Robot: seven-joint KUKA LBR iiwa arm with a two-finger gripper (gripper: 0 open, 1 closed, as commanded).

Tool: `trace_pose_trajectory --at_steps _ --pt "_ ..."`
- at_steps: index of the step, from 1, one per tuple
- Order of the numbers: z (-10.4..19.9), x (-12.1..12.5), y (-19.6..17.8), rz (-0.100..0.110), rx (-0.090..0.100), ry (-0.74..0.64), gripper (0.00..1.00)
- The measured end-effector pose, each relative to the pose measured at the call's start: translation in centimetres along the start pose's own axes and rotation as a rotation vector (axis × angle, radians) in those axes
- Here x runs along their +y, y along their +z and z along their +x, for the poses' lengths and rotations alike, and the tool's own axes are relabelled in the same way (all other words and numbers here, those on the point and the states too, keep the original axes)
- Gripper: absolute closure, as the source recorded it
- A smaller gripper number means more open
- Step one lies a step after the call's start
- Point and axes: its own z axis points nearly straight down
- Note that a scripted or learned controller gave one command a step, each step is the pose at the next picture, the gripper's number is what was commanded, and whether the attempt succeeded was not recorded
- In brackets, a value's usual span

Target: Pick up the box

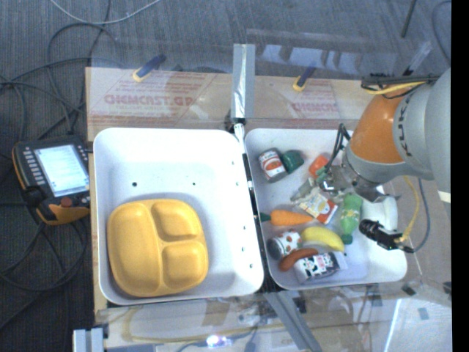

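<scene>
Arm (399,127): reaches in from the right, grey with the orange band showing, bent down over the right bin.
Gripper (331,184): low over the middle of the right bin; the wrist hides most of it, so I cannot tell how the fingers stand.
Box (322,208): a small flat carton, white with orange print, lying tilted in the middle of the right bin, just beside and a little below the gripper. Nothing shows it between the fingers.
Around the box: carrot (292,217) touching its left side, green bottle (349,214) just to its right, banana (325,237) just below.
Right bin (381,270): also holds a red-labelled can (272,164) near the top left, a sausage (298,257) and a cow-print carton (318,265) near the bottom.
Left bin (168,145): a yellow divided tray (157,247) in its lower left part.
Off the bench: a pendant (53,173) with a lit screen at the left, on the floor among cables.
</scene>
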Motion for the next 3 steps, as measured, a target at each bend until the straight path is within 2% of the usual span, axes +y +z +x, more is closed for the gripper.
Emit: trace_pose_trajectory --at_steps 1,2,3 --pt "0.0 0.1 -0.6 -0.001 0.000 0.000 1.00" --pt "5.5 -2.5 -15.9 0.008 0.002 0.054 1.00" --pt "6.4 -6.7 -9.5 0.012 0.001 0.311 1.00"
